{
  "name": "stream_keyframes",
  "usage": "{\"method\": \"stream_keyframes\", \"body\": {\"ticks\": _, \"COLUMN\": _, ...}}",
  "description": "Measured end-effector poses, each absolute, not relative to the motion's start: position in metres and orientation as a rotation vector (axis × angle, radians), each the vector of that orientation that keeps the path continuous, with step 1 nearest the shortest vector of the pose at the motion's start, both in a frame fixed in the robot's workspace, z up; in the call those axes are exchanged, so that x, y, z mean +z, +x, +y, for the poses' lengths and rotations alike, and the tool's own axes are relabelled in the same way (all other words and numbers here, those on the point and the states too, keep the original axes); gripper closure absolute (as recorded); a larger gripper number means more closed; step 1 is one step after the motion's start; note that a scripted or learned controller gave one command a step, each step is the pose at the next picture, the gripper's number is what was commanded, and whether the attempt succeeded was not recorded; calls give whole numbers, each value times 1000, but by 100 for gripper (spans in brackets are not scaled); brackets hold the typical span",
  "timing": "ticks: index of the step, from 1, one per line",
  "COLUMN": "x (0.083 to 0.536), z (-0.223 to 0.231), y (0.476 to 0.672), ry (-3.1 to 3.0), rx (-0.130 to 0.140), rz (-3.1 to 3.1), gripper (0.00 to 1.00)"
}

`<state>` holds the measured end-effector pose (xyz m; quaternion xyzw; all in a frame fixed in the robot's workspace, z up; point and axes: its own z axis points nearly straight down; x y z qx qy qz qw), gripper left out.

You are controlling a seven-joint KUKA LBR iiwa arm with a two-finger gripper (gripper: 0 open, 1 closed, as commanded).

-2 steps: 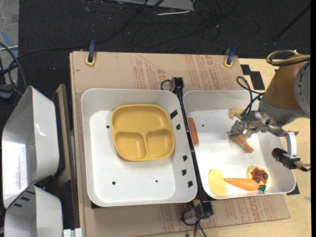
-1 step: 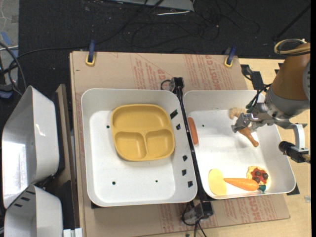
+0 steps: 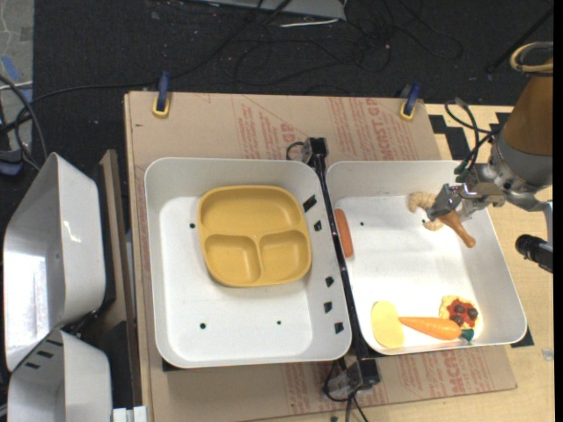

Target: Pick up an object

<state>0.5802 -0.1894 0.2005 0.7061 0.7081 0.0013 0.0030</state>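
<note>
My gripper (image 3: pixel 447 204) is low over the far right part of the right bin (image 3: pixel 493 262). It sits right on top of a tan and brown toy (image 3: pixel 461 231). The toy's pale end (image 3: pixel 420 203) sticks out to the left and its brown stem pokes out toward the lower right. The gripper hides the toy's middle. An orange-red sausage (image 3: pixel 345 234) lies along the right bin's left wall. Near the front wall are a yellow disc (image 3: pixel 385 323), a carrot (image 3: pixel 431 327) and a small red and yellow toy (image 3: pixel 460 311).
The left bin (image 3: pixel 176 323) holds a yellow divided plate (image 3: pixel 255 236). A black clamp strip (image 3: pixel 330 236) runs between the two bins. Grey-white tubs (image 3: pixel 53 244) stand off the bench to the left. Cables trail across the dark floor behind.
</note>
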Motion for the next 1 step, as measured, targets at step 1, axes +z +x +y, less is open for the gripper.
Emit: {"method": "stream_keyframes", "body": {"ticks": 1, "x": 194, "z": -140, "y": 568, "ry": 2216, "rx": 0, "rz": 2230, "gripper": 100}}
